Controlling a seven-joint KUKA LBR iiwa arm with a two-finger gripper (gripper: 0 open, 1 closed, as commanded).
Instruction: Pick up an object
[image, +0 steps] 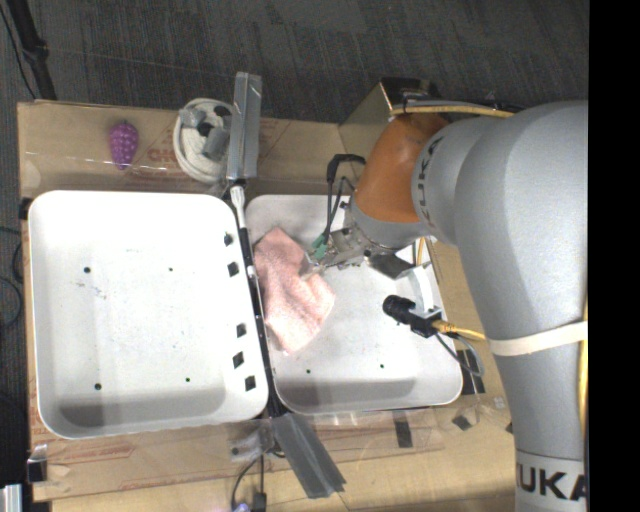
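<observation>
The arm (500, 250) covers the right bin's (350, 385) rim and floor from 1 to 4 o'clock, and is itself cut off by the frame's lower edge at 5 o'clock. The gripper (322, 252) is too small and too cluttered with cables to resolve, and its tip overlaps the cloth's (290, 290) 1 o'clock corner, so contact cannot be confirmed. The purple object (123, 143) at 10 o'clock is too blurred to identify.
</observation>
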